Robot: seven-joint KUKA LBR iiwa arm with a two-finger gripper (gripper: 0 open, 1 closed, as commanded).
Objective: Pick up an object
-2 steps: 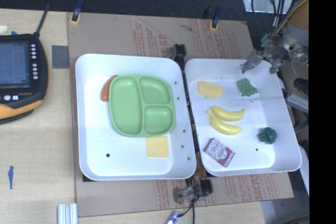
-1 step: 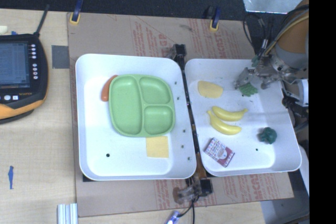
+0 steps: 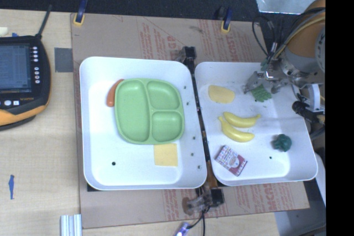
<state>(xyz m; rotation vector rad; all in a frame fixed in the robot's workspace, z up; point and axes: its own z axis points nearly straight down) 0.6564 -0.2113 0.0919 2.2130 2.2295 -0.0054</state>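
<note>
Claw (image 3: 264, 81) poised directly over green broccoli piece (image 3: 260, 94), just beneath; grip state impossible to tell.

The orange sausage (image 3: 112, 93) is mostly tucked under the green tray (image 3: 148, 110). The arm (image 3: 307, 36) gets cut off at the right edge. The teach pendant (image 3: 22, 81) is clipped on the left.
</note>
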